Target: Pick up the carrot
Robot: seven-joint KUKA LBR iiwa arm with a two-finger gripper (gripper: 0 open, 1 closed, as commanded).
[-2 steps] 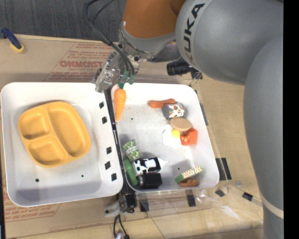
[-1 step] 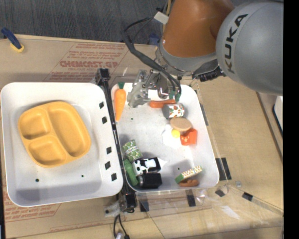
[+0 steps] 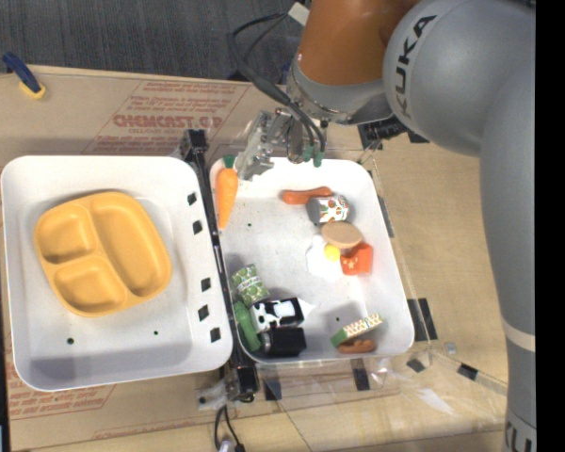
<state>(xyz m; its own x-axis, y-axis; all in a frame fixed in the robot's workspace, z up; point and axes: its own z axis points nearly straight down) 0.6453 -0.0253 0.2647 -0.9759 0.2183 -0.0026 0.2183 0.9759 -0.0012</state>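
The carrot (image 3: pixel 226 199), orange with a small green top, lies along the left wall of the right bin (image 3: pixel 395 290) near its far corner, its tip pointing toward the front. My gripper (image 3: pixel 281 156) hangs over that far-left corner, just right of and behind the carrot's green end. Its fingers stand apart with nothing between them. The left fingertip (image 3: pixel 253 161) is close beside the carrot top, and I cannot tell whether they touch.
The right bin also holds an orange sausage (image 3: pixel 306 196), a small can (image 3: pixel 331 211), a red block (image 3: pixel 358 260), a black-and-white carton (image 3: pixel 281 314) and other toys. A yellow divided plate (image 3: pixel 102 250) lies in the left bin (image 3: pixel 19 347).
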